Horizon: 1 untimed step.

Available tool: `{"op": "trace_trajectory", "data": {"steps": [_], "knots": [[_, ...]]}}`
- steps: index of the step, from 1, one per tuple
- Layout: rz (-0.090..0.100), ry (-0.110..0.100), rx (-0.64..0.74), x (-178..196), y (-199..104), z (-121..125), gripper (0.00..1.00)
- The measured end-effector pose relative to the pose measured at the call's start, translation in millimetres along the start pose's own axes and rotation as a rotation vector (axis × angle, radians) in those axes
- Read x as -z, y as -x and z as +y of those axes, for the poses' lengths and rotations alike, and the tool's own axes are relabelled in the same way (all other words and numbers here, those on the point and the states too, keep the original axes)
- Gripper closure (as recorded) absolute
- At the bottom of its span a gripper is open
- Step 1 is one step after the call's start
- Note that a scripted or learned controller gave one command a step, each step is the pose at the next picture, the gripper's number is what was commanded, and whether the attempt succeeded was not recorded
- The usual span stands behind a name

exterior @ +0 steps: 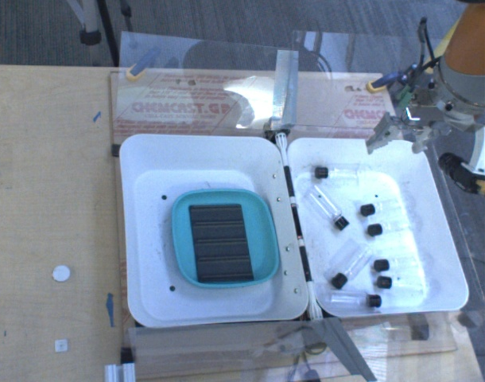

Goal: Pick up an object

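Left bin (pixel 139 213) has teal tray (pixel 223 235) w/ dark ribbed insert. Clear black-capped vials (pixel 328 207) lie scattered in right bin (pixel 441 237). Gripper (pixel 401 132) over its back-right corner, fingers apart, holding nothing.

Bright even light, glare on acrylic sheet (pixel 250 102)

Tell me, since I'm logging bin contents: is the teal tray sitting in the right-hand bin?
No, the teal tray sits in the left bin, while the right bin holds small clear vials with black caps.
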State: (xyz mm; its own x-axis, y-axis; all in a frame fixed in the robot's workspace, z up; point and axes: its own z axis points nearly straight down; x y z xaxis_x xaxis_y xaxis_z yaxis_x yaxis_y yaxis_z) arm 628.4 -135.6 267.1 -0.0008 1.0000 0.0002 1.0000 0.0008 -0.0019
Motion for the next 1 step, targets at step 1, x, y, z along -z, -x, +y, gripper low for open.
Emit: {"op": "trace_trajectory", "data": {"steps": [1], "knots": [[-0.001,0.002,0.074,-120.0,11.9,-20.0,0.0]]}}
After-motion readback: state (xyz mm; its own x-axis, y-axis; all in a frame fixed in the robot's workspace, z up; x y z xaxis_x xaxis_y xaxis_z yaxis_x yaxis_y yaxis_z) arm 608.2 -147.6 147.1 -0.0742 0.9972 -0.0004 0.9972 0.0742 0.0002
